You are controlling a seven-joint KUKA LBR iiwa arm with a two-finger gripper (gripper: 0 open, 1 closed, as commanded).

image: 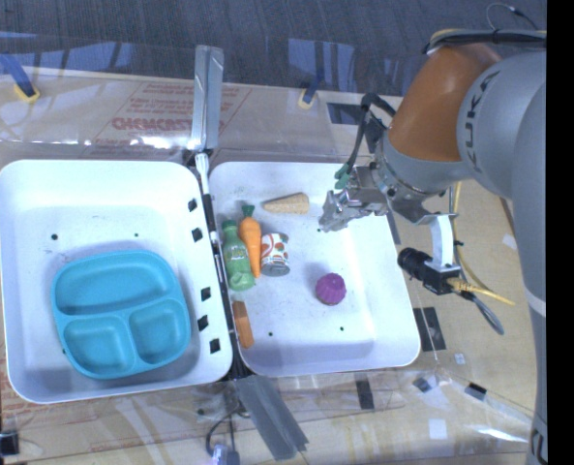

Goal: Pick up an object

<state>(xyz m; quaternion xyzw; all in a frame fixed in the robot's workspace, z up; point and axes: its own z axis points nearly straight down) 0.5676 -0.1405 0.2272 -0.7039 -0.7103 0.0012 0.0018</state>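
Objects for picking lay in the right bin [388,342]: a toy carrot [252,243], a green bottle [236,257], a small can [275,254] with a red and white label, a purple ball [330,288], a pale cone-shaped piece [286,202] near the far wall, and a small orange item [242,323] close to the left wall. The carrot, bottle and can were packed together, touching or nearly so, and the can's label was too small to read. What the orange item was could not be told. The left bin [25,201] held a blue divided tray [122,313] with three compartments.

The arm [480,95] reached in from the right, its upper part cut off by the frame edge, its orange band bulking over the far right corner of the right bin. The gripper [331,211] sat low over that bin's far right part, just beside the cone-shaped piece and well apart from the purple ball. Its fingers were a small, dark, cluttered shape; whether they stood apart or together could not be told, and nothing showed between them. A plastic sheet covered the worktop [122,105].
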